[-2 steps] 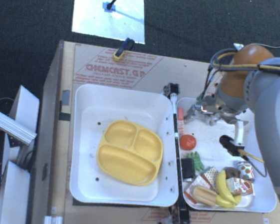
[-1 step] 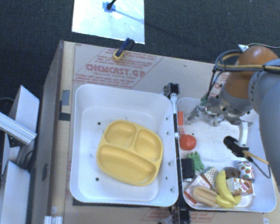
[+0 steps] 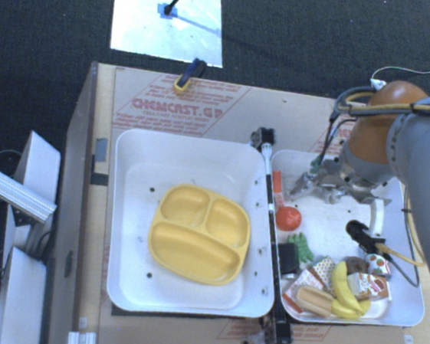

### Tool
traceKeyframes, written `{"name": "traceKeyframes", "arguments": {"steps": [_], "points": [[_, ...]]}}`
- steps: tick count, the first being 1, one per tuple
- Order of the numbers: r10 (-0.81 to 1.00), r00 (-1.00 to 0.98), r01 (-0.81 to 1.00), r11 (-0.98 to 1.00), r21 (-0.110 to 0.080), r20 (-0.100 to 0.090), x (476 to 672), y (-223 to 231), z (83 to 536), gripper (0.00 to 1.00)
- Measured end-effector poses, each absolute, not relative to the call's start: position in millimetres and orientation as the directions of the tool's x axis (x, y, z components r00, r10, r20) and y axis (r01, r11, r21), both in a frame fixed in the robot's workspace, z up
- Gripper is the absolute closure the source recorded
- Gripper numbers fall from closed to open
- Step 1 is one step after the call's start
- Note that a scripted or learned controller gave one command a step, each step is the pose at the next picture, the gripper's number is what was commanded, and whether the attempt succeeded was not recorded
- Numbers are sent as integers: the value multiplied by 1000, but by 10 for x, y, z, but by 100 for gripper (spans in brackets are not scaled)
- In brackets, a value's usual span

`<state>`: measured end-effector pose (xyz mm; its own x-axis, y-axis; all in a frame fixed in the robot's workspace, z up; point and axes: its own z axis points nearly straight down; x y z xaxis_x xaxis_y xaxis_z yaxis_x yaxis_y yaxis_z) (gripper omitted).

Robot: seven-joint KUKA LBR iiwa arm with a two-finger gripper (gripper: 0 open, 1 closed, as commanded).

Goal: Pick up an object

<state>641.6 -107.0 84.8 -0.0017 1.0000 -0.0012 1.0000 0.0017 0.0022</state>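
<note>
We see smooth white plastic bins [image 3: 128, 219], a glossy yellow plastic tray [image 3: 200, 233], and a matt brown cardboard-like tabletop [image 3: 207, 105].

two bins, one arm over the right

the left bin [image 3: 128, 219] holds a yellow divided tray [image 3: 200, 233]. the right bin [image 3: 408, 301] holds a red tomato [image 3: 288, 217], a banana [image 3: 345, 292] and other toy foods piled at its near corner. the gripper [image 3: 323, 184] hangs over the right bin's far end, above bare white floor.
</note>
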Motion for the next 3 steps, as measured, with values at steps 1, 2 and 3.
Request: {"name": "traceKeyframes", "arguments": {"steps": [1, 2, 3], "points": [[1000, -2, 1000, 2, 3, -1, 6566, -1322, 852, 0], [1000, 0, 1000, 0, 0, -1, 5364, -1556, 842, 0], [1000, 0, 1000, 0, 1, 0, 5120, -1567, 842, 0]]}}
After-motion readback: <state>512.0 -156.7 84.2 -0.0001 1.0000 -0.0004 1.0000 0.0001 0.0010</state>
